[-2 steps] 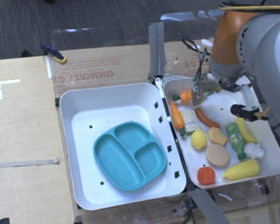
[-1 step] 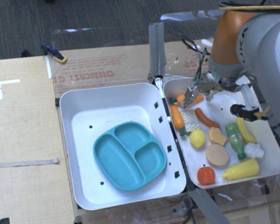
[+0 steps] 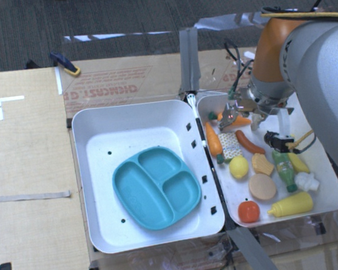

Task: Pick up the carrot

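Note:
The carrot [image 3: 212, 137] is a long orange piece with a green end pointing toward the front. It lies along the left wall of the right bin [image 3: 331, 203]. My gripper [image 3: 234, 116] hangs low over the back of that bin, just right of the carrot's far end and apart from it. A small orange object [image 3: 242, 121] lies right under the gripper; I cannot tell what it is. The wrist and cables hide the gripper's tips.
Beside the carrot the right bin holds a red sausage [image 3: 250, 141], a lemon [image 3: 238, 167], a tomato [image 3: 249, 211], a yellow bottle [image 3: 289, 205] and a green bottle [image 3: 284, 169]. The left bin [image 3: 90, 141] holds a blue divided plate [image 3: 157, 188].

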You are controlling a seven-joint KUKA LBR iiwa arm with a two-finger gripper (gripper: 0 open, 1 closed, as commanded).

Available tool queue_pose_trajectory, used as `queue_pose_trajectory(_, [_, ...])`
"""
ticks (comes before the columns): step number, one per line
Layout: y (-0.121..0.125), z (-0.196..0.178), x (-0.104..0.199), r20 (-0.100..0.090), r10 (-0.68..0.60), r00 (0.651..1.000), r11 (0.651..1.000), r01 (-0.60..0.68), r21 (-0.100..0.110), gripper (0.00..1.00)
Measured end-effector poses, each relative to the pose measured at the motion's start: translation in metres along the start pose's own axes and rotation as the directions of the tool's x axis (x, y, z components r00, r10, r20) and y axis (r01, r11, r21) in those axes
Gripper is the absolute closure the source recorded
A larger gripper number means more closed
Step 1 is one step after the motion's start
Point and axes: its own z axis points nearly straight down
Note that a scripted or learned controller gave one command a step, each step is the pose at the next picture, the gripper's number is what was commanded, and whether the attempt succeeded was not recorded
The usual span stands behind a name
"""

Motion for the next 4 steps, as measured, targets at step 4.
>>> queue_pose_trajectory(4, [-0.080,-0.156,0.053,0.001,-0.005,1.000,1.000,0.005,-0.016,1.00])
